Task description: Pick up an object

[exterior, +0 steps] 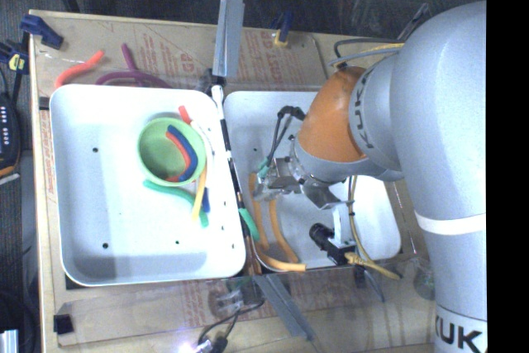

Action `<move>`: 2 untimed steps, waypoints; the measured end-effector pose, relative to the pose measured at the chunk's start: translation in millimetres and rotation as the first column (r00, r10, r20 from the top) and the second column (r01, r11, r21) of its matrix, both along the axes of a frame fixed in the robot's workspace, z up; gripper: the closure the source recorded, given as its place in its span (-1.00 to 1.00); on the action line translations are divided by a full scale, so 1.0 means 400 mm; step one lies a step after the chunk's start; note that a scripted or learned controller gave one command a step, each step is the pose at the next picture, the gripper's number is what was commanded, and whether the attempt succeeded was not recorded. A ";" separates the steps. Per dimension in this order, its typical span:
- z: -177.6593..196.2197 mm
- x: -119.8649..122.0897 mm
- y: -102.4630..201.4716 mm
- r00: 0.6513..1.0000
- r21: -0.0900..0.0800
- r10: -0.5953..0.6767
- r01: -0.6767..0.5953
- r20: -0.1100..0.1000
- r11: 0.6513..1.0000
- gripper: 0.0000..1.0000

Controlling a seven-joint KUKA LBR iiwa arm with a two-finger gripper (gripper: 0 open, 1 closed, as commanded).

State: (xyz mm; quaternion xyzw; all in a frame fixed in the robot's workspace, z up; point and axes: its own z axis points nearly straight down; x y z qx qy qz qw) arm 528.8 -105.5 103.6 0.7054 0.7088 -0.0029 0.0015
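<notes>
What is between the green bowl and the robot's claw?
In the camera view, bare white floor of the left bin, then both bins' touching rims, lie between the green bowl and gripper.

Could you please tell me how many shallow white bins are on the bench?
2: the left bin holds a green bowl; the right bin lies beside it under the arm, partly hidden.

Fixed above the bench (165, 306), looking down at a slant on both white bins: left bin (83, 202), right bin (248, 116). Close enough for the arm (430, 120), entering from the right, to loom large.
</notes>
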 end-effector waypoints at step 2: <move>0.025 0.000 -0.006 1.000 -0.004 0.002 -0.002 -0.002 1.000 1.00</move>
